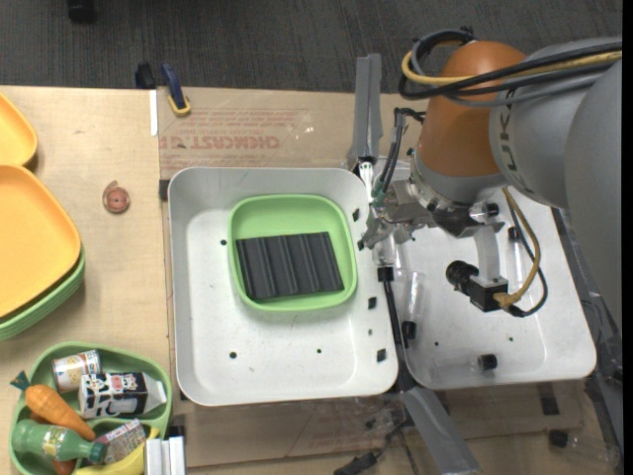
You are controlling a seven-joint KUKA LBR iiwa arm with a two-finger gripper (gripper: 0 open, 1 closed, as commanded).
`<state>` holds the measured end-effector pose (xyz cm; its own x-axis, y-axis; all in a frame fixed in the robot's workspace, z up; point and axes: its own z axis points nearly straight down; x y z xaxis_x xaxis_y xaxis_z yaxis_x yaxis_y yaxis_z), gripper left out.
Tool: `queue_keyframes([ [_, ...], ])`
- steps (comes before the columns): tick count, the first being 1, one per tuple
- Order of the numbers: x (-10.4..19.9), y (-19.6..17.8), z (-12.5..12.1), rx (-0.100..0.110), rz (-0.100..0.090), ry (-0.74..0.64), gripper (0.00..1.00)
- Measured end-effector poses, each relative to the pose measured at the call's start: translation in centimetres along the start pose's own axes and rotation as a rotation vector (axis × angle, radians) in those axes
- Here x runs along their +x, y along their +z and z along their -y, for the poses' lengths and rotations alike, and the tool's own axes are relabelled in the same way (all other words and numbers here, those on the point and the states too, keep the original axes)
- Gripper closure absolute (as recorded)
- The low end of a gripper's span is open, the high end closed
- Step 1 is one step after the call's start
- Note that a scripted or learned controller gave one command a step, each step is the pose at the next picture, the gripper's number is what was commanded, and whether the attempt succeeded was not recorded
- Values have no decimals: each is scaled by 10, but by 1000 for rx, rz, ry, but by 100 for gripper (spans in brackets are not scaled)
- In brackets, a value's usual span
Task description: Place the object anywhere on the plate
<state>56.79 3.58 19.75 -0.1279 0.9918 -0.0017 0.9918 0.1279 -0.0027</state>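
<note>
Obs.: green plate [290, 209] sits in the left bin [203, 295], toward the bin's far side. I take the plate as reference for everything below.

Object: a dark ribbed slab [293, 265] lies flat on the plate, inside the raised rim, with its long side across the plate. It fills most of the plate's floor, and no edge looks to hang over the rim. Judgement: lying like this it needs no support from me, and the rim would stop it from sliding.

Tool: my gripper [382, 237] is just right of the plate, over the seam where the left bin meets the right bin [539, 349]. It is apart from the slab, with nothing seen in its grasp. The wrist and cabling hide its tip, so I cannot tell whether it is spread or pressed together. The arm's bulk is well right of the plate, over the right bin, which leaves the plate in plain sight of the camera.

Status (judgement): the placement looks met.

Risk (judgement): the gripper is close to the plate's right rim, and a sideways sweep toward the plate could nudge it. Going up first would be safer.

Elsewhere: a green bowl of toy food [84, 414] is well left of the plate and nearer the camera.
</note>
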Motion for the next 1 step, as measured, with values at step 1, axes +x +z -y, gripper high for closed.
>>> queue_keyframes([
  [1,0,0,0,0,0,0,0],
])
